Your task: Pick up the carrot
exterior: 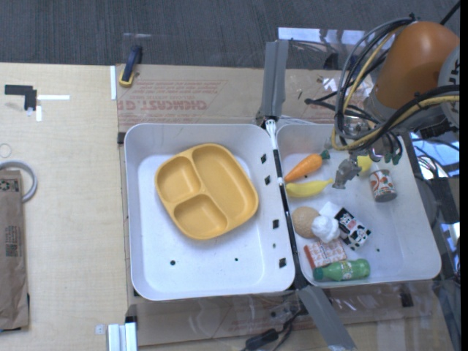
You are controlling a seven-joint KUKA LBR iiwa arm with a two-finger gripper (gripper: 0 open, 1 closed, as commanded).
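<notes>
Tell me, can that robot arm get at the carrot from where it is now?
Probably yes. The carrot lies uncovered at the top of the right bin, with the gripper just beside it; only the banana lies close.

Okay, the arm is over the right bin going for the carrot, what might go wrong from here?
1. The banana lies right beside the carrot, so the tool may nudge or catch it instead.
2. The carrot sits close to the right bin wall by the divider, leaving little room on that side.
3. The tool hangs to the carrot's right, near the small can, which a sideways move might knock.
</notes>
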